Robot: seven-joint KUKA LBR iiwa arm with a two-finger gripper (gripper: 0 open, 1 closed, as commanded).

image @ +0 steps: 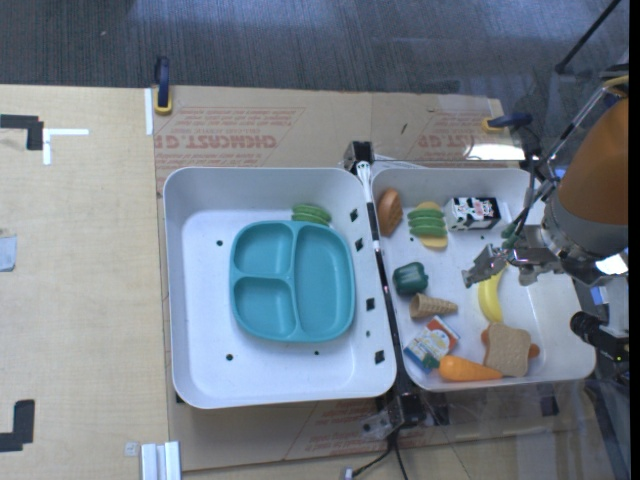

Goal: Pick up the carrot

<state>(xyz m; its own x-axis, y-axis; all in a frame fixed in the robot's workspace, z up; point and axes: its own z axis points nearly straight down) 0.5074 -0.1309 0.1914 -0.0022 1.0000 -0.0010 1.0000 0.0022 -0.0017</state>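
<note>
This is a robotics lab. A plywood tabletop [80, 268] carries two white bins [190, 368] fixed over printed cardboard [230, 133], held by clamps [161, 83]. Toy food [430, 223] fills one bin, cables [385, 448] trail below, and grey carpet [300, 18] lies beyond.

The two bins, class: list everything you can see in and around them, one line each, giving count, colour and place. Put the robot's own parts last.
Bins: 2, white, side by side on the bench.
Tray: 1, teal, three compartments, left bin.
Pea pod: 1, green, left bin, behind the tray.
Carrot: 1, orange, right bin, near edge.
Bread slice: 1, tan, beside the carrot.
Banana: 1, yellow, right bin.
Ice cream cone: 1, tan, right bin.
Pepper: 1, dark green, right bin.
Milk carton: 1, black and white, right bin, far side.
Gripper: 1, grey, above the banana.
</note>
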